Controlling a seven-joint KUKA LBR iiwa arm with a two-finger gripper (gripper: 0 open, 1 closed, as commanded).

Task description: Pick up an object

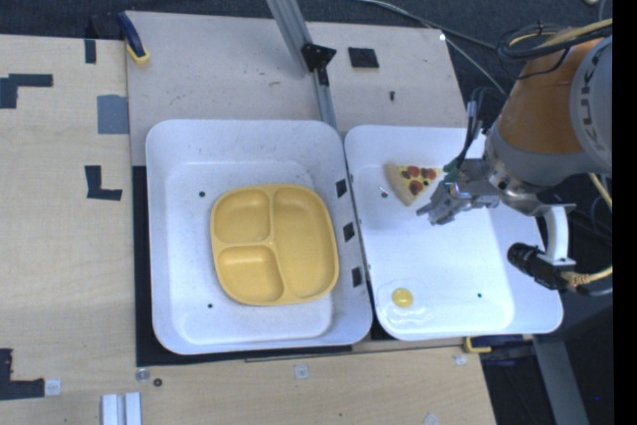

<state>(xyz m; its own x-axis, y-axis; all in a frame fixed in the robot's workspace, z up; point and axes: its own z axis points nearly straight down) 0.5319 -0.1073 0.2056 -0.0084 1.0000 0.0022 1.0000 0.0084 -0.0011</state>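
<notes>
Left bin (179,214): yellow divided plate (274,244) lying flat in the middle. Right bin (498,304): pizza slice (411,181) near the far left corner, long axis running left to right, tip pointing left. Fried egg (403,301) near the front edge. Gripper (441,210) just beside the slice, fingers slightly apart, holding nothing.

A divided plate (274,244) lies in the left bin (164,214); a pizza slice (411,180) and fried egg (403,304) in the right bin (498,294)
</notes>
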